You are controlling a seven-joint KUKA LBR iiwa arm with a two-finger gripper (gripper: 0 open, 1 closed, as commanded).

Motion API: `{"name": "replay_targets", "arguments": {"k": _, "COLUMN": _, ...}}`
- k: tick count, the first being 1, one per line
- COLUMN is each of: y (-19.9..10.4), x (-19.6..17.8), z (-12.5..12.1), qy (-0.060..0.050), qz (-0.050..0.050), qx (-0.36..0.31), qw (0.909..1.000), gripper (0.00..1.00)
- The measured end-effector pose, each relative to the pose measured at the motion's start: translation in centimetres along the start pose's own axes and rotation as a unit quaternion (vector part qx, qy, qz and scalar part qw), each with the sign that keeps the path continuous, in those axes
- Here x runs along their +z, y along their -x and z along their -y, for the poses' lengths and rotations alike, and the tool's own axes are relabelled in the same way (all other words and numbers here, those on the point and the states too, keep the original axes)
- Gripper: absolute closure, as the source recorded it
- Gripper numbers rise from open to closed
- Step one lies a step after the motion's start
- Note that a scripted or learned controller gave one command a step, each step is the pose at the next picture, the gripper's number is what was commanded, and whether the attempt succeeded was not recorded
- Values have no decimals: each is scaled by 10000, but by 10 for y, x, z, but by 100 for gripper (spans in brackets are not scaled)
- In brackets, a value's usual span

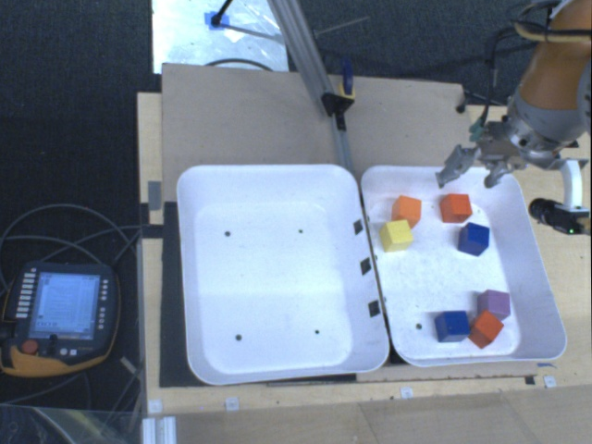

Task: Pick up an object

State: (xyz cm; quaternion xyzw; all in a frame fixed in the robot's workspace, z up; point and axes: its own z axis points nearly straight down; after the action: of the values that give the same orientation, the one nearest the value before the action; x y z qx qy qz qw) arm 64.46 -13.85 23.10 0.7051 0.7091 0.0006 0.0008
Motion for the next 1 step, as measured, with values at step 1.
{"name": "replay_targets", "arguments": {"k": 1, "y": 0, "x": 0, "z": 0, "qy": -1, "qz": 4, "qx": 1, "qw": 10000, "gripper": 0}}
